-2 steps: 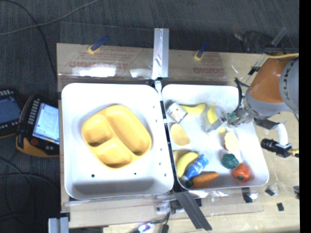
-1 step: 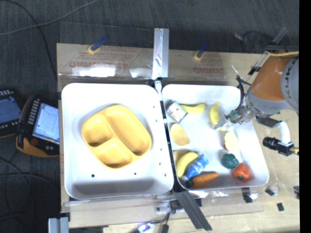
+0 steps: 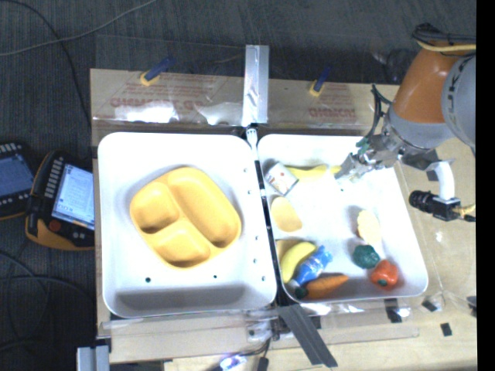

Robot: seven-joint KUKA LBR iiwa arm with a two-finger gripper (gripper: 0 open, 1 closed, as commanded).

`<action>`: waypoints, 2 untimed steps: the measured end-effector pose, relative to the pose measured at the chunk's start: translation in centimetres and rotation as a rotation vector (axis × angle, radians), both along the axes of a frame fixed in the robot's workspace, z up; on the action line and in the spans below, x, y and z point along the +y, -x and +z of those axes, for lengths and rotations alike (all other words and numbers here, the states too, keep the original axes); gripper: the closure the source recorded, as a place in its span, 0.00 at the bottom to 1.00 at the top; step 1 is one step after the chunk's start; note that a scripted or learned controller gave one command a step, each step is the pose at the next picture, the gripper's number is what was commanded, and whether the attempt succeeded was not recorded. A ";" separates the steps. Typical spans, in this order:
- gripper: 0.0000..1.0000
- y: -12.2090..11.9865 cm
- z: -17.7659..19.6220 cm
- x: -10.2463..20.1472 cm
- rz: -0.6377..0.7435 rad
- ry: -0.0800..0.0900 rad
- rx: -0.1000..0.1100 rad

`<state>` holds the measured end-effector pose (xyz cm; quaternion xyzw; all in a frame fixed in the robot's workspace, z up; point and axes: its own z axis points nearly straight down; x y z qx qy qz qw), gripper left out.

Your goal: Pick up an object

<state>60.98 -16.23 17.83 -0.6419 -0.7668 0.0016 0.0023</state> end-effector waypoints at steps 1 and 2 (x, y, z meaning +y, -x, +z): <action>1.00 -1.5 1.1 9.2 0.018 0.000 -0.001; 1.00 -2.0 0.6 11.4 0.172 0.002 0.000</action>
